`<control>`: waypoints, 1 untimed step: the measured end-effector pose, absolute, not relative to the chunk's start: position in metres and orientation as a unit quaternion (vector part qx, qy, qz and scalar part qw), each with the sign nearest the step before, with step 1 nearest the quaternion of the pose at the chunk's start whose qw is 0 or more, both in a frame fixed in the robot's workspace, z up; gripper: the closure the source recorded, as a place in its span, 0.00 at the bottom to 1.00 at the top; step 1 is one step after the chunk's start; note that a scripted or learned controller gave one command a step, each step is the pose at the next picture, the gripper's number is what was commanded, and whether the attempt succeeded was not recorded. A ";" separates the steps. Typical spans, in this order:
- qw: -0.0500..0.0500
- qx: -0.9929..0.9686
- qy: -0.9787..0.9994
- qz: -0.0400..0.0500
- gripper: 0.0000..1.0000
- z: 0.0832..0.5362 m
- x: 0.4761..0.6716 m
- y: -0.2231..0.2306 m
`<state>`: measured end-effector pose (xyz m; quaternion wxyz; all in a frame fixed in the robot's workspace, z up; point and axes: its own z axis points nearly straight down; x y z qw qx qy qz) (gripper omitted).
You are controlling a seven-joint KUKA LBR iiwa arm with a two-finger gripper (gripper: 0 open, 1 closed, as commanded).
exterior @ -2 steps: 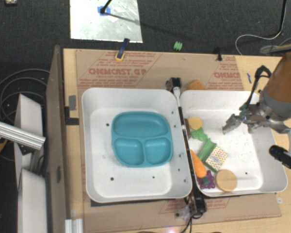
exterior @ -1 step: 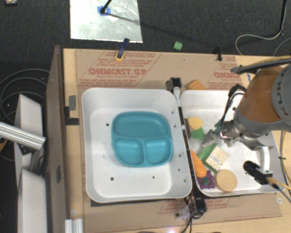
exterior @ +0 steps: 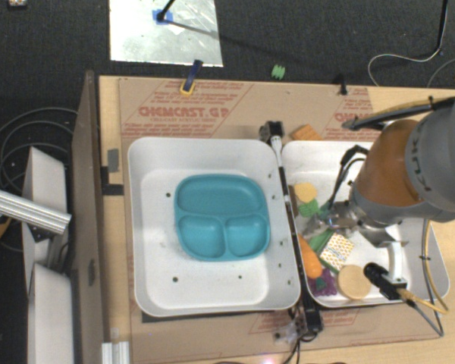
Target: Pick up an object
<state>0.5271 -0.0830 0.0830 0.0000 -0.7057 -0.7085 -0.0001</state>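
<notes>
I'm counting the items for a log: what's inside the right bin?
In the right bin I can see a yellow piece, a carrot, a patterned packet, a tan disc and something purple. The arm covers the bin's middle, so more may lie underneath.

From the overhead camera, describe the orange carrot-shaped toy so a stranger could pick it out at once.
Start at the right-hand shallow white bin, beside the one that holds the blue divided plastic tray. Follow its left wall toward the near end: the orange carrot-shaped toy lies there, next to a patterned square packet and above a round tan disc. It alone is bright orange, long and tapered.
</notes>
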 end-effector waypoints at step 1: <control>-0.002 -0.706 -0.708 -0.002 1.00 0.095 0.529 -0.083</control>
